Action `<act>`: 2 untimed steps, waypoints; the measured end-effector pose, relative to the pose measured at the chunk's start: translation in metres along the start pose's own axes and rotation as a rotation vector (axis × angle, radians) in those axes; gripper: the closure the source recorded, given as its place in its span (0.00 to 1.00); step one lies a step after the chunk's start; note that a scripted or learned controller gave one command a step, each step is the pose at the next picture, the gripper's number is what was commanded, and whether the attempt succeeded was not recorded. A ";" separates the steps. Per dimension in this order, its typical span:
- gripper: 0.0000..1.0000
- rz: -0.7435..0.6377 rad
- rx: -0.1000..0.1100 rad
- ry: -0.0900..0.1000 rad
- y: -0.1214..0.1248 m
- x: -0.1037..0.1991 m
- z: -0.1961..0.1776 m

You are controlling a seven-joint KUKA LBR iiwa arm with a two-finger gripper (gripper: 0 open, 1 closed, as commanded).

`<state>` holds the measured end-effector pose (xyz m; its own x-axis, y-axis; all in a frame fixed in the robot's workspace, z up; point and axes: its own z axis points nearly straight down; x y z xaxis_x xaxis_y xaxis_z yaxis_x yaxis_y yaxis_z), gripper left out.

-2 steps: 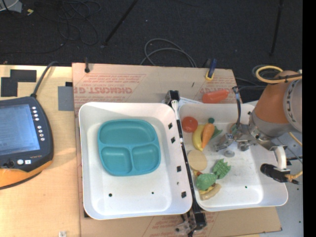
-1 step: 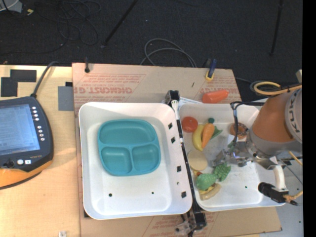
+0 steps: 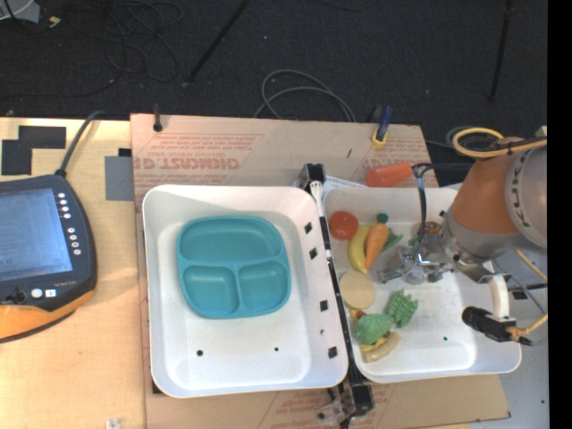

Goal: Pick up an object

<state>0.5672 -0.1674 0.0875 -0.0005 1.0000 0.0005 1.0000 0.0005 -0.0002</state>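
Two white bins sit side by side on cardboard. The left bin holds a teal tray with three compartments. The right bin holds toy food along its left side: a tomato at the far end, then a banana touching a carrot, a beige disc, and green pieces nearest. The arm reaches in from the right. The gripper is low in the right bin, just right of the carrot; finger state cannot be determined.

Glossy white plastic bins sit on matt brown cardboard; the teal tray looks smooth plastic.
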 end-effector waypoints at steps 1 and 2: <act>0.00 0.000 0.006 0.002 -0.059 0.003 0.000; 1.00 0.005 0.003 0.001 -0.056 0.001 -0.011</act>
<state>0.5108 -0.1662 0.0982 0.0040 1.0000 0.0014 1.0000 -0.0040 -0.0027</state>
